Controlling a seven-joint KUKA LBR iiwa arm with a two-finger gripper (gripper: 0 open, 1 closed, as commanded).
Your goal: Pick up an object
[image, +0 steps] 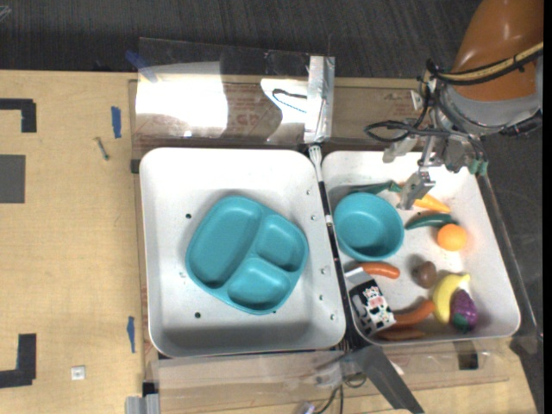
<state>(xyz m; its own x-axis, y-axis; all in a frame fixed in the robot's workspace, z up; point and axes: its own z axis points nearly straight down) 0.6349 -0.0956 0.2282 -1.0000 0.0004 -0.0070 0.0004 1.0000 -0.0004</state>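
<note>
My pincer above the far end of the right bin, poised over crowded toy food.

I cannot tell how my pincer is set. The nearest candidate, a yellow-orange piece, lies just beside the teal bowl; descending here, I may strike the bowl's rim or pinch two items together.

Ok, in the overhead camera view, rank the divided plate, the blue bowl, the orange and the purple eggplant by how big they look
Largest to smallest:
1. divided plate, clearly the largest
2. blue bowl
3. orange and purple eggplant: these two look about alike, so I won't rank one over the other.
</note>
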